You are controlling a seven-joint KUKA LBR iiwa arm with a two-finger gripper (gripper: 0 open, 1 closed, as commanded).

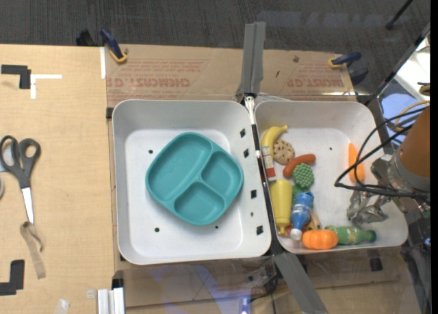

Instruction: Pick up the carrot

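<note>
The carrot (352, 161) is a slim orange piece lying lengthwise near the right wall of the right bin (328, 118), partly crossed by black cables. My gripper (365, 208) hangs low over the bin's right front corner, just below and to the right of the carrot. It is apart from the carrot and I see nothing held in it. The arm's orange band (417, 148) sits at the right edge above it.
The right bin also holds a banana (273, 135), cookie (282, 150), red sausage (300, 163), green broccoli (304, 177), yellow bottle (281, 203), blue bottle (301, 211), an orange fruit (319, 239) and green bottle (353, 235). A teal divided plate (195, 178) lies in the left bin. Scissors (20, 165) lie at far left.
</note>
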